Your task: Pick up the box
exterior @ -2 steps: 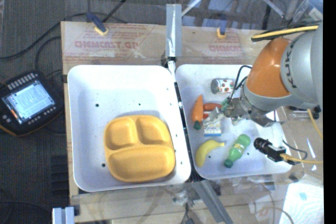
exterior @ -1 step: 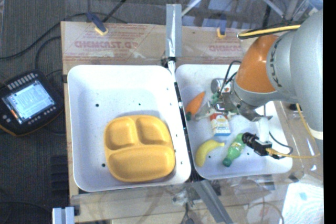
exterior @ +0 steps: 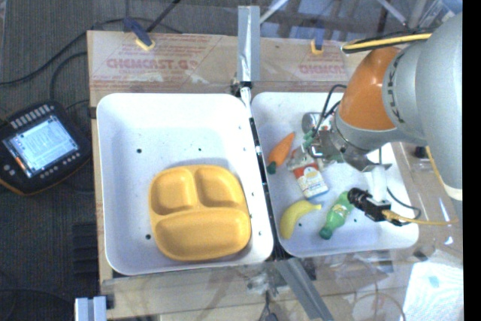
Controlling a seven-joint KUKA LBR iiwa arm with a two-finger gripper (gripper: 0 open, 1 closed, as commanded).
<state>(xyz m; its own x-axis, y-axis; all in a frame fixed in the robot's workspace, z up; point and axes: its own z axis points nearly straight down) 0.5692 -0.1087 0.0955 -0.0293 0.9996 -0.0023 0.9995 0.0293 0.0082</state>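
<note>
Yellow divided tray (exterior: 200, 212) sits low in the left bin (exterior: 120, 124), not part of this job. Right bin (exterior: 398, 237) holds the clutter: banana (exterior: 297, 215) and green bottle (exterior: 335, 213) at 6 o'clock, carrot (exterior: 282, 149) at 9 o'clock, the box (exterior: 310, 180) at centre, lying flat between carrot and bottle. Gripper (exterior: 319, 146) hangs just above the box at its 12 o'clock edge, likely lining up a descent; cannot tell if it's apart or together, wrist hides it. Box not held, looks free on the bin floor
</note>
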